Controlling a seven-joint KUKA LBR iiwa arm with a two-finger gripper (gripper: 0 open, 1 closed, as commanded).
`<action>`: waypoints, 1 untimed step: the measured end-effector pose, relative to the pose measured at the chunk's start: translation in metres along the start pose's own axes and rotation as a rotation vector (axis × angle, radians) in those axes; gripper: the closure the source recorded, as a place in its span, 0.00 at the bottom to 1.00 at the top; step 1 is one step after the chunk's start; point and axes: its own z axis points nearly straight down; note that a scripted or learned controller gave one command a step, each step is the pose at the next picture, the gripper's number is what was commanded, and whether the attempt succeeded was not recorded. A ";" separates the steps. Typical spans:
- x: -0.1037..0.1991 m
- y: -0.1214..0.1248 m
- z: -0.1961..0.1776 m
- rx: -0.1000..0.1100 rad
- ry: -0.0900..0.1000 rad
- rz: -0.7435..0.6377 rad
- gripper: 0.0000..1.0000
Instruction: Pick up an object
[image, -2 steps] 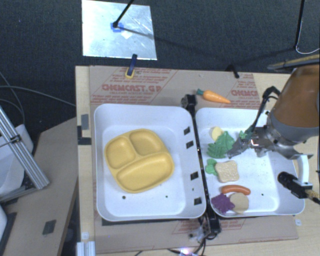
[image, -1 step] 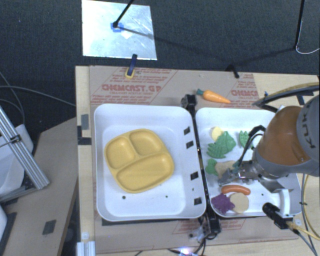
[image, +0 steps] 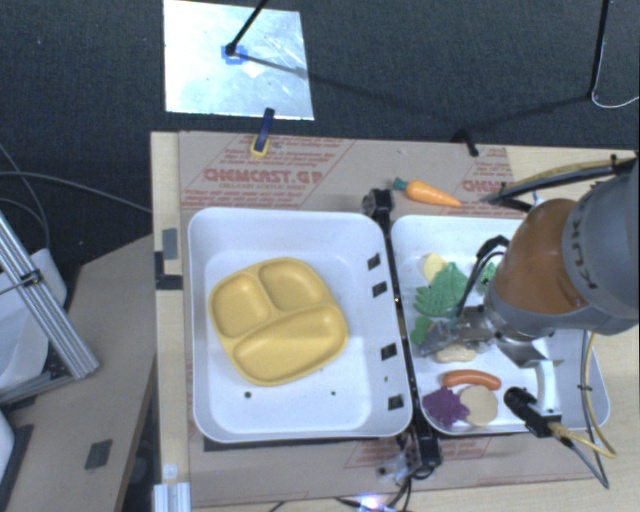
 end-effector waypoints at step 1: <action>-0.001 0.000 -0.011 0.000 0.000 0.002 1.00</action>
